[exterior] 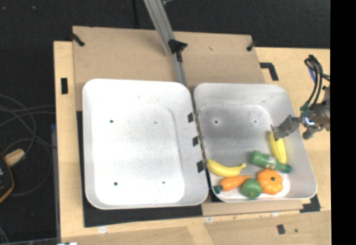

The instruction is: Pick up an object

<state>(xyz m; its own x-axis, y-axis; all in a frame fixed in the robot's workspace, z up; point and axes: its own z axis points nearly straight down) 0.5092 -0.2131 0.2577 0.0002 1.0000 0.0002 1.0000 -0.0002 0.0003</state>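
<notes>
Camera view from where I'm standing: the gripper (288,126) sits at the right bin's (239,96) right edge, just above the upright banana (278,148), and nothing's in it as far as I can see. Honestly can't tell how it's set. Pickup's not done; the toy food is all lying in that bin's near corner.

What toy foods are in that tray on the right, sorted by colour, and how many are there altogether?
Yellow: 2, a banana and a yellow piece standing on end by the right wall.
Orange: 2, a carrot and a pumpkin.
Green: 2, a pepper and a long green piece.
Total: 6, all in the right bin.
</notes>
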